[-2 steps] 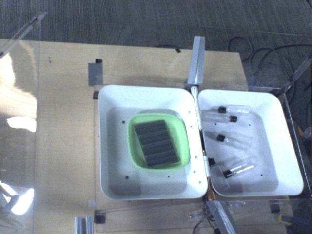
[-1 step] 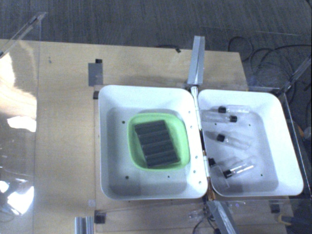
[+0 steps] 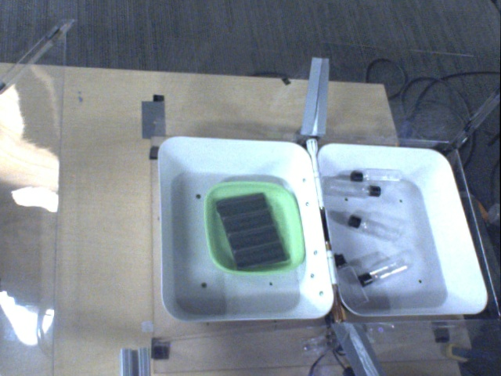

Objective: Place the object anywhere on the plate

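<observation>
Pale wooden tabletop [image 3: 94,233] under two white bins side by side. Nearest, along the front edge, small metal brackets [image 3: 133,360]. In the left bin [image 3: 176,288], a green plate [image 3: 215,210] near its middle, and flat on that plate a dark ribbed block [image 3: 250,231], slightly turned, well inside the rim. In the right bin [image 3: 462,280], several clear vials [image 3: 374,224] with black caps, scattered apart. Whether the end effector stands apart or together: impossible to tell. Farther back, a grey metal post [image 3: 315,96] rising where the bins meet. Beyond, dark carpet [image 3: 196,14] and loose cables [image 3: 423,84].
</observation>
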Controlling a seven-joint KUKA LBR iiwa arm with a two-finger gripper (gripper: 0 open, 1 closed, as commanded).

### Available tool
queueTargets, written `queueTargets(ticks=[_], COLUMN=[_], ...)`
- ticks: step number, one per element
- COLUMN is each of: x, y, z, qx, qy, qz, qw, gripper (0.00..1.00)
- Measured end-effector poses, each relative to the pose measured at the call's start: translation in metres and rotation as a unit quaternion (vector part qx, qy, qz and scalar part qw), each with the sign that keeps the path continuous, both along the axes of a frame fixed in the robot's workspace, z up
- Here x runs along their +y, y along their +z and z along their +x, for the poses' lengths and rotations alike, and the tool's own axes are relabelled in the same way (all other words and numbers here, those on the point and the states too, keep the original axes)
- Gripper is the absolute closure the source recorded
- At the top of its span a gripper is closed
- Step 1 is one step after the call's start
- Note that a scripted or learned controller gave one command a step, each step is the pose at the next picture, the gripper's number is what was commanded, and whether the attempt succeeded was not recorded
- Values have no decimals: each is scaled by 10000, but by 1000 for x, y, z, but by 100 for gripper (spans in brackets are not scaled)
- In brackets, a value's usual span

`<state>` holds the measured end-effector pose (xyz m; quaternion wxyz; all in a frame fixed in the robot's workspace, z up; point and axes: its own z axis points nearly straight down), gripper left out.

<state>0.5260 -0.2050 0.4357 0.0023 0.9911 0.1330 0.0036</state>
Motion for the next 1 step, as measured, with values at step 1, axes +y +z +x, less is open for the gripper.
queueTargets(ticks=[1], x=[-1], y=[0], z=[-38], qx=[-1], qy=[-288], qz=[4], qw=[9996], gripper=[0])
